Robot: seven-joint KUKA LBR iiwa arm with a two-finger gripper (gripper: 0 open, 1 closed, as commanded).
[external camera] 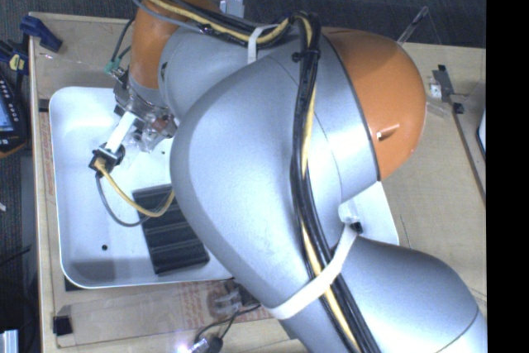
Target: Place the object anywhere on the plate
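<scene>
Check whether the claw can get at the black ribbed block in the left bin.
Probably yes. The black ribbed block lies flat in the white bin with nothing on top, and the claw hangs over that bin nearby. The arm hides the block's right edge.

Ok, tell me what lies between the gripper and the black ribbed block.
In the camera view, only bare floor of the white bin lies between the gripper and the black ribbed block.

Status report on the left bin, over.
Gripper over left bin, far end. Black ribbed block flat on bin floor, apart from gripper. Arm spans bench right side.
</scene>
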